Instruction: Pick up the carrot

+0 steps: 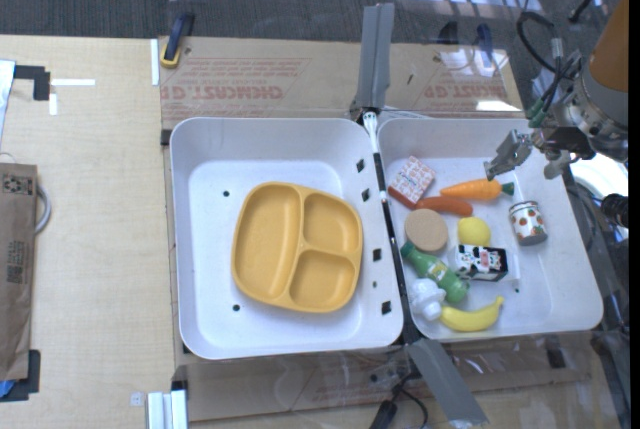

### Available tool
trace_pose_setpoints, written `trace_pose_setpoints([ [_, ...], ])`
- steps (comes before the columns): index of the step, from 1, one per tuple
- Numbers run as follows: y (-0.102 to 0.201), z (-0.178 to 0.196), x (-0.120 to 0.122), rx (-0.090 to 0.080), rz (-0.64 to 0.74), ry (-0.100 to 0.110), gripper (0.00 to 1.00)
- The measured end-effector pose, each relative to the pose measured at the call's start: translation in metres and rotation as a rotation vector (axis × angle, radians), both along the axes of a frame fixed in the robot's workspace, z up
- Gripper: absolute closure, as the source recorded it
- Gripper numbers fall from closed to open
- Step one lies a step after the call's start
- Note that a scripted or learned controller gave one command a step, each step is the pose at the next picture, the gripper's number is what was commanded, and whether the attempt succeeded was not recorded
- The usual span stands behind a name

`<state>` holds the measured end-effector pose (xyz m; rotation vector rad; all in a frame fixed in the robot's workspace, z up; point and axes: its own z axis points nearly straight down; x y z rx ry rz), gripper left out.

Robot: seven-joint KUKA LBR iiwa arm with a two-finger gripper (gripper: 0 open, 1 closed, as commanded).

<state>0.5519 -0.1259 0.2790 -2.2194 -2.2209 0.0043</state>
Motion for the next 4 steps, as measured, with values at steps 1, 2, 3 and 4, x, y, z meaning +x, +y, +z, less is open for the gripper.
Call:
trace_pose_setpoints([
  [1, 0.066, -0.061, -0.075, 0.001, 0.011, 0.001, 0.0],
  [2, 0.002, -0.054, -0.026, -0.001, -0.072, 0.0, 0.0],
  [3, 0.0, -0.092, 0.033, -0.001, -0.154, -0.001, 0.0],
  [4, -0.006, -0.103, 0.023, 0.0, -0.044, -0.002, 0.0],
])
